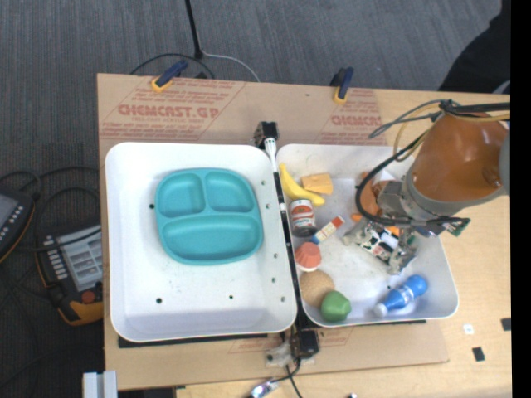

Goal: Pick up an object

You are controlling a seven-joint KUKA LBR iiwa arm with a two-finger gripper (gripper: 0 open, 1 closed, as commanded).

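The arm's orange band hangs over the right bin. Below it my gripper reaches down into the bin's middle right. Around it lie small things: a yellow banana, an orange-yellow wedge, a small can, a red and white piece, a pink round lid, a tan ball, a green ball and a blue and white bottle. The gripper stands just above the bottle and right of the red and white piece.
The left bin holds a teal divided plate. Both bins rest on a cardboard sheet held by two clamps at the far edge. Cables run from the arm over the right bin's far side.
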